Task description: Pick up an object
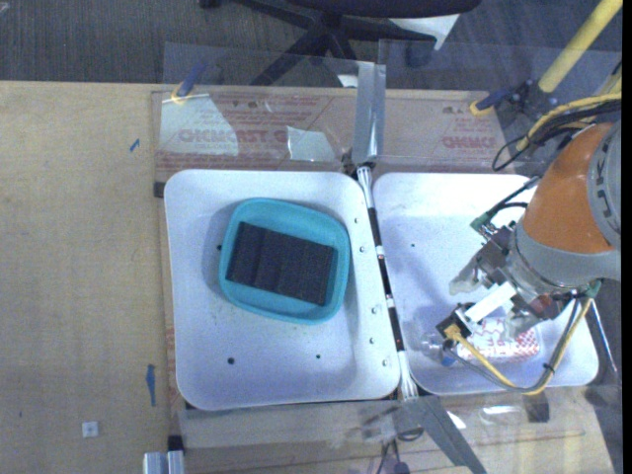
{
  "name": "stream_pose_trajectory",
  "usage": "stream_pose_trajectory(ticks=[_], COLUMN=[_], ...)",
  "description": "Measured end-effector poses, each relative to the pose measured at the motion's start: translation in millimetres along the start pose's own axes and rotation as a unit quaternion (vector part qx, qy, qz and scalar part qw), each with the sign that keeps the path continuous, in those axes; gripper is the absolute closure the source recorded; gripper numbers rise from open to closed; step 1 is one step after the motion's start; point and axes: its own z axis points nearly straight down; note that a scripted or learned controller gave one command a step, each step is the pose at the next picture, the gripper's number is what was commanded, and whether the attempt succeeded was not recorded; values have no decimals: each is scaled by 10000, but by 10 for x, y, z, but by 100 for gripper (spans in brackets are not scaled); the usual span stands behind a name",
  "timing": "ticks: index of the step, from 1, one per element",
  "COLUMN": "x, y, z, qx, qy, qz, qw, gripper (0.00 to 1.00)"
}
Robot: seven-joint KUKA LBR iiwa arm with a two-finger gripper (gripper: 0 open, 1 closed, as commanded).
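Note:
In the right bin [425, 215], my gripper [472, 282] hangs low over the front right part, on the grey arm with the orange band [578, 191]. Just in front of it lies a small red-and-white checkered thing [520, 343], partly under the wrist. A clear, crumpled plastic item [433, 348] rests near the bin's front edge, left of the checkered thing. The left bin [193, 294] holds a teal dish [237, 284] with a dark block [281, 262] lying in it.
A metal divider [380, 265] runs between the two bins. A cardboard sheet [237, 131] lies behind them, and an office chair base [326, 28] stands beyond the bench. Yellow cables [583, 107] loop near the arm at the right.

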Motion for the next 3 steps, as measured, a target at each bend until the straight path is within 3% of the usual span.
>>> stream_pose_trajectory(ticks=[1, 2, 3], x=[52, 248, 247], y=[-62, -312, -311], z=[-1, 0, 0], qx=[7, 24, 23], qy=[-5, -8, -9], qz=[2353, 633, 633], qw=[9719, 9980, 9980], gripper=[0, 0, 0])
